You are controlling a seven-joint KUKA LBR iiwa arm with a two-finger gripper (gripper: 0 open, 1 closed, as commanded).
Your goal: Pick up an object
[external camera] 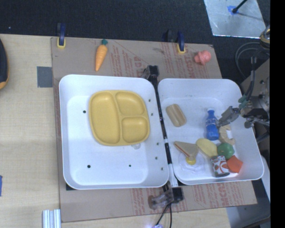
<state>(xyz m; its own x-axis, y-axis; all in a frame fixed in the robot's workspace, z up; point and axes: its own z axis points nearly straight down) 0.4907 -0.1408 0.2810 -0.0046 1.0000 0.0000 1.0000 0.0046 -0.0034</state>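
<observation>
Blue bottle [211, 125] upright in my right bin [199, 87], cluttered toys just below it, my gripper [228, 116] just right of the bottle, fingers spread wide around nothing, yellow divided tray [118, 117] in left bin [76, 175].

The gripper [226, 118] is dull grey metal, with slim tapering fingers [228, 113] on a darker, blocky wrist body; black cables loop beside that body.
</observation>
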